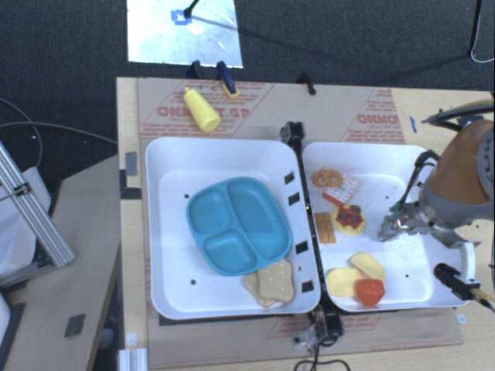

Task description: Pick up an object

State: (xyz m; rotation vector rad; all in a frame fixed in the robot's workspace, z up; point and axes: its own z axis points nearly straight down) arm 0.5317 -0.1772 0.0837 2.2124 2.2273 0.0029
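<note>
My gripper (390,229) hangs over the right bin (402,168), right of its middle, with the grey arm and orange band behind it at the right. Nothing shows between its fingers. To its left lie a small waffle-like piece with a red and dark topping (349,218), a pretzel (326,178), a red strip (335,200) and an orange cracker (324,227). At the bin's front lie two yellow pieces (368,265) (341,281) and a red tomato-like piece (370,291).
The left bin (174,168) holds a blue divided plate (238,224) and a slice of toast (270,284) at its front. A yellow bottle (201,109) lies on the cardboard behind the bins. A black divider (303,207) runs between the bins.
</note>
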